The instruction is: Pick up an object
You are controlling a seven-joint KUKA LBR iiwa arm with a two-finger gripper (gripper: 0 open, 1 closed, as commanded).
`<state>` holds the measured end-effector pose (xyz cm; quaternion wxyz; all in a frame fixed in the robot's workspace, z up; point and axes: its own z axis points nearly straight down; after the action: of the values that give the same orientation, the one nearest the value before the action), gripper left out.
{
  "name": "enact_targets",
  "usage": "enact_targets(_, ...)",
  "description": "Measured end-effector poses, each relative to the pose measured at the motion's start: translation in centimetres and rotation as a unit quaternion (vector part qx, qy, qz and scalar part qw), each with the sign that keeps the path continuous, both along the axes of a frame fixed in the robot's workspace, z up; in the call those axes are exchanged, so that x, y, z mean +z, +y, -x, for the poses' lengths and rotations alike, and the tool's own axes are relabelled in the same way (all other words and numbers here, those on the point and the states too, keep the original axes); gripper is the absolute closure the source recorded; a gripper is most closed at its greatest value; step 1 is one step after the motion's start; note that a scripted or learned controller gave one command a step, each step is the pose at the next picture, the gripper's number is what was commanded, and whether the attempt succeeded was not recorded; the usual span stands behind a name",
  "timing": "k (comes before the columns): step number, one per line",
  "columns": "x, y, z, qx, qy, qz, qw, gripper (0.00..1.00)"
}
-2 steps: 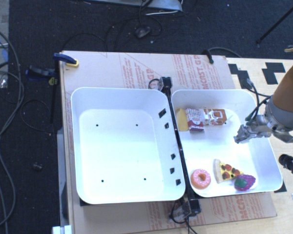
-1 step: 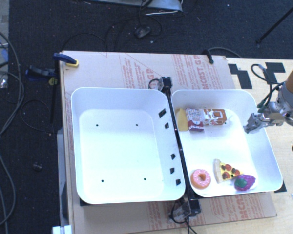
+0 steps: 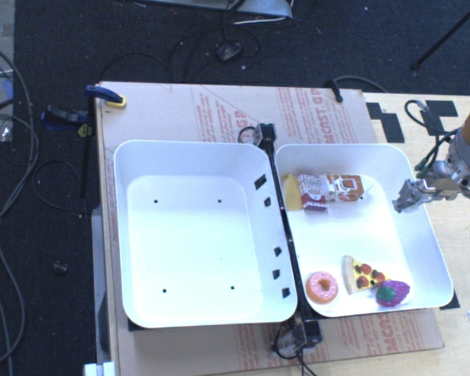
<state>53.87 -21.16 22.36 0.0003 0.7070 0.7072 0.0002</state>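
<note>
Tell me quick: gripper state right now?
Gripper: cannot be told if open or closed; nothing seen held, at the right bin's right rim.

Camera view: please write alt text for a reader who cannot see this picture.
A robot gripper hovers at the right edge of the right white bin, which holds a snack packet, a pink donut, a pizza slice and purple grapes. The left white bin sits beside it on a bench.
</note>
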Motion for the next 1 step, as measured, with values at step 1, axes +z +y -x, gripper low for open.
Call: enact_targets(1,-0.70,5.53,-0.86,0.002,0.001,-0.0007,1.0000,1.00)
